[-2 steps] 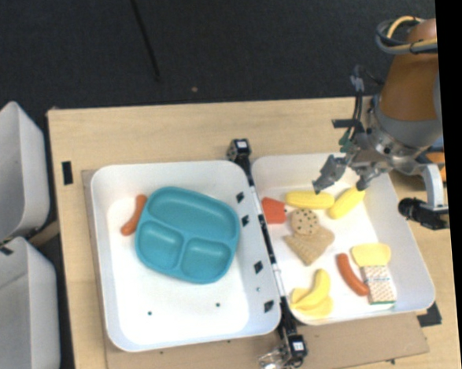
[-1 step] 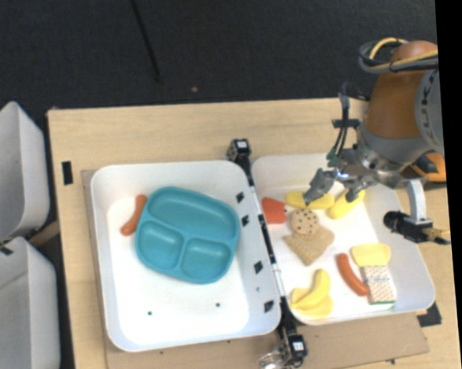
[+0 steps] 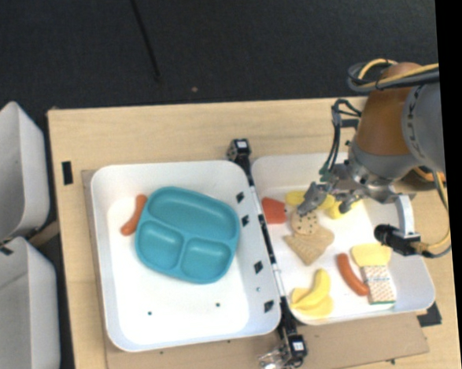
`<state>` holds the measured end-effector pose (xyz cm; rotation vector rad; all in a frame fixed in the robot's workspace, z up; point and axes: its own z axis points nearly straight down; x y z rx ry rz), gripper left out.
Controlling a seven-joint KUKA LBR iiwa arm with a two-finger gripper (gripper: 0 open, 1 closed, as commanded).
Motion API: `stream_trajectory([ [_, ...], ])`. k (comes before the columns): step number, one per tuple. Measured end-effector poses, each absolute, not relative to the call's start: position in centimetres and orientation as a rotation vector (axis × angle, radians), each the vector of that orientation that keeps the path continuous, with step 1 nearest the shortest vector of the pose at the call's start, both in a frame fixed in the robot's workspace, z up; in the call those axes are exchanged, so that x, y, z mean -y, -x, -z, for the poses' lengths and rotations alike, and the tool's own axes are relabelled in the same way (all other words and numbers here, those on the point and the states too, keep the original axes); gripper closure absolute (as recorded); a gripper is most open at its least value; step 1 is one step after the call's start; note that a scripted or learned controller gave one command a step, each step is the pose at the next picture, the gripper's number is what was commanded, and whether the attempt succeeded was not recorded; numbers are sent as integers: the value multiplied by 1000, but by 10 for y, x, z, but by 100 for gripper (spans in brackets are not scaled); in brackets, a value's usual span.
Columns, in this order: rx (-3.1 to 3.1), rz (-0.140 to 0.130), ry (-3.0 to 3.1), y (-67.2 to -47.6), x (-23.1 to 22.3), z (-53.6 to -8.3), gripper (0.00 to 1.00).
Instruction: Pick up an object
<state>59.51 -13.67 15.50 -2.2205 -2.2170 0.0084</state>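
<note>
Camera view: jaws state cannot be told; the gripper [image 3: 310, 203] hangs over the right bin [image 3: 405, 298], just above a round cracker [image 3: 302, 224] at bin's ten o'clock, toast [image 3: 310, 245] adjacent.

The bench [image 3: 172, 132] is a light, pale-wood surface seen from above at a slant, with its far edge running straight across the upper part of the view. Beyond that edge and along the left side, the floor [image 3: 205, 39] is dark, near black, with a faint mottled texture. A thin dark cable [image 3: 146, 40] lies across the floor above the bench. Two white, rounded units [image 3: 9, 227] stand at the left edge, one behind the other, just beside the bench. A small black mark [image 3: 67, 173] sits on the bench's left margin. Lighting is even, without hard shadows.
</note>
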Motion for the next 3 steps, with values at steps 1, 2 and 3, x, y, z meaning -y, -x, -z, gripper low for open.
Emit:
stream_trajectory([
  [1, 2215, -9, 2221, -594, 138, -99, 0],
  [2, 2212, -4, 2228, -596, 139, -111, 100],
  [3, 2219, 3, 2230, -599, 143, -173, 100],
])
